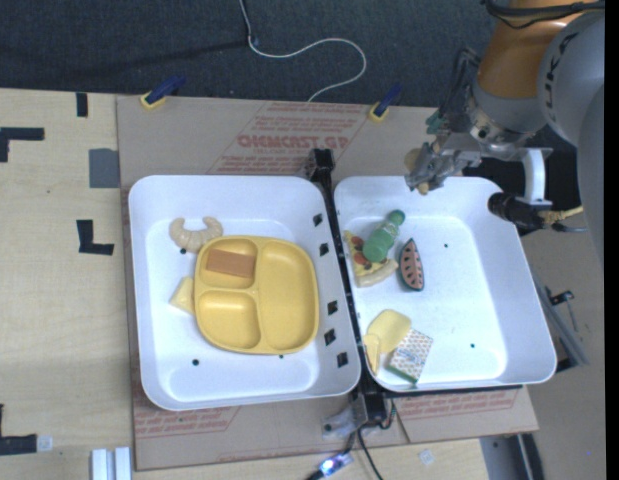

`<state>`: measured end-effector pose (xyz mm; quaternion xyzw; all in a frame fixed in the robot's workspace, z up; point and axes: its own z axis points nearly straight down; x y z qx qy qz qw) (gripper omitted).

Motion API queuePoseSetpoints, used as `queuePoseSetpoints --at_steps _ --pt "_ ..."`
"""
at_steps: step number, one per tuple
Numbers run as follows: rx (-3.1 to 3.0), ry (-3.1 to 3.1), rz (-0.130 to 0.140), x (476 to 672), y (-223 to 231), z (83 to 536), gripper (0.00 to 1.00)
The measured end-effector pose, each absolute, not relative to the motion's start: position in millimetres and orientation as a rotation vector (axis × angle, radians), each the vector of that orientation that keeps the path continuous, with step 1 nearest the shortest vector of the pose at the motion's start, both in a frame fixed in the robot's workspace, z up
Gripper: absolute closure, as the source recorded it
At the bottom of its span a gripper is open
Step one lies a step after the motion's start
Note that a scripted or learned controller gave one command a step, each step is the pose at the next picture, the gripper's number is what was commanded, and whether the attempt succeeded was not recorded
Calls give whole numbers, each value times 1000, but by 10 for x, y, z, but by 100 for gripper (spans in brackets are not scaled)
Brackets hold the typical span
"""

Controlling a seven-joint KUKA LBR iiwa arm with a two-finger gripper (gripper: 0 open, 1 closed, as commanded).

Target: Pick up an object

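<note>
Counted: 2 white bins (pixel 149 268) (pixel 509 298), 1 yellow divided tray (pixel 279 303), 1 croissant (pixel 193 232), 1 green bottle (pixel 383 236), 1 watermelon slice (pixel 412 265), 1 sponge (pixel 411 355).

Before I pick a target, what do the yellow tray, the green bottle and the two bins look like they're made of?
Yellow tray: looks like moulded plastic, matte, with smooth rounded compartments in one even colour.
Green bottle: probably plastic, slightly glossy; too small to be sure.
Left bin and right bin: seemingly thin white plastic, smooth with a soft sheen and rounded corners.

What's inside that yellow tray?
A brown slab lies in the upper-left compartment of the tray; the other two compartments look bare. Whatever is under the tray is covered.
</note>
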<state>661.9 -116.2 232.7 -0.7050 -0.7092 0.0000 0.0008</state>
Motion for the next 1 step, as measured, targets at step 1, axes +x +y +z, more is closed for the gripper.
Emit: queuePoseSetpoints --at_steps 1 --pt "-2214 -2226 2 6724 -671 2237 100"
